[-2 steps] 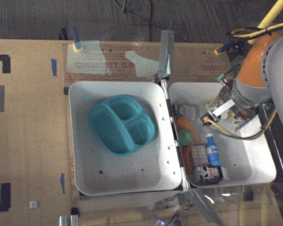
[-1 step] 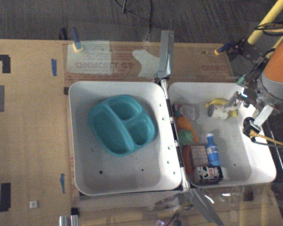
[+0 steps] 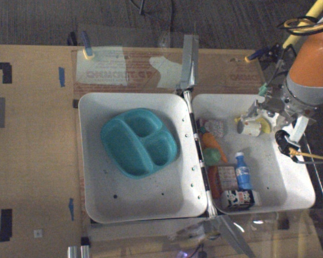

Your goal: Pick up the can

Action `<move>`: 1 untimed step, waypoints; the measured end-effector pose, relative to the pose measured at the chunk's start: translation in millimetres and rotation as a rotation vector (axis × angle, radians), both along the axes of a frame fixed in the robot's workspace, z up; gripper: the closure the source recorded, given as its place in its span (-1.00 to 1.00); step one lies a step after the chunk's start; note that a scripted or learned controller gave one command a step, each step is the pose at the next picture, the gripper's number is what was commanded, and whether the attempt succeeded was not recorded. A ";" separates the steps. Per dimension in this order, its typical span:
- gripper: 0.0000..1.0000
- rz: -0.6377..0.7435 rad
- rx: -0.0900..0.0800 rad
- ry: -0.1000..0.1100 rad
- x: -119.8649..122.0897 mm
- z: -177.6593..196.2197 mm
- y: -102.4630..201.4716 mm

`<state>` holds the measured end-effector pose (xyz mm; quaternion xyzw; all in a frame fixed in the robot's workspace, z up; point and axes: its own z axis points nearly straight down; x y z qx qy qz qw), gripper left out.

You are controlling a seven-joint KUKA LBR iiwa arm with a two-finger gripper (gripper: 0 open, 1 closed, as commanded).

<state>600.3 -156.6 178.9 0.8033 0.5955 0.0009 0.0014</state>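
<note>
In right bin (image 3: 299, 190), gripper (image 3: 257, 117) low over far clutter (grip state unclear), presumably lining up on can (image 3: 213, 127).

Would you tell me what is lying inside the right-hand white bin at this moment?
Along the right bin's left wall lie a carrot, a green item and a blue bottle. The arm covers the bin's upper right corner.

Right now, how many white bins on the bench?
2. The left bin holds a teal divided plate. The right bin holds the cluttered small items, with the gripper above its far side. No others visible.
</note>
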 end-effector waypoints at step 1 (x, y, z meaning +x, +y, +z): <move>-1.00 -0.059 0.000 0.001 12.3 68.2 3.9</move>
